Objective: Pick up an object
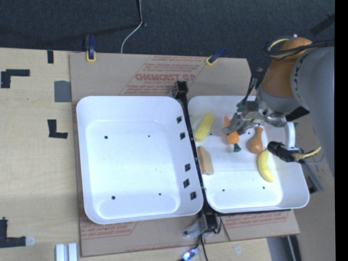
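Nearest the bottom of the frame, the right bin (293,200) shows its bare front floor, and just above that lies the banana (265,166) at right and the tan bread-like piece (205,160) hard against the divider at left. Moving up, my gripper (237,129) is down in the middle of this bin, right over the small orange carrot-like piece (233,137) with its green tip; the piece sits at my fingertips, but from this slant I cannot tell whether they are spread around it or pinched, so I claim no hold. Beside it to the right lies the brown pear-shaped piece (255,142), very near, and that is my worry: to do this pick well I judge I should come straight down, centred on the orange body, not the thin green tip, keep clear of the brown neighbour, close firmly, then lift slowly and watch that it comes along. Further up and left, the corn cob (204,126) lies tilted near the divider, well apart from my work. The count: two white bins, five objects, one each of banana, bread piece, carrot, pear shape and corn, all in the right bin. The left bin (92,145) fills the middle left, and beyond both, cardboard (157,75) backs the bench.
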Controlling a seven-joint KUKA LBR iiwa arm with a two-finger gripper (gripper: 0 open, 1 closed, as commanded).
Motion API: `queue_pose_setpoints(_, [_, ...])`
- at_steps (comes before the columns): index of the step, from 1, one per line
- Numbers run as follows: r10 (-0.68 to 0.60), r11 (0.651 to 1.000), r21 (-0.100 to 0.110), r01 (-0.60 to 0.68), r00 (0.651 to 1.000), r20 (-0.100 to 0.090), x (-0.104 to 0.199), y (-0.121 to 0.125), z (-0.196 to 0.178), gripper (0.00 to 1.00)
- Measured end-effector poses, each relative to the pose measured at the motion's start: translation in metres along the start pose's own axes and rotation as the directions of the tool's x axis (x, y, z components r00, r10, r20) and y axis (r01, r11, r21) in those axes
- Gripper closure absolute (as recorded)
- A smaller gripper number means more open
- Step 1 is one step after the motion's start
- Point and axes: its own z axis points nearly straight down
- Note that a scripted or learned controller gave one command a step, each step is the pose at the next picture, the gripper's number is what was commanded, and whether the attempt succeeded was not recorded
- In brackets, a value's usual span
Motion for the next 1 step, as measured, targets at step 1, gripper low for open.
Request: queue_pose_setpoints(1, [0.001,1.000,-0.016,-0.001,1.000,0.006,0.0521,-0.0322,0.0253,1.00])
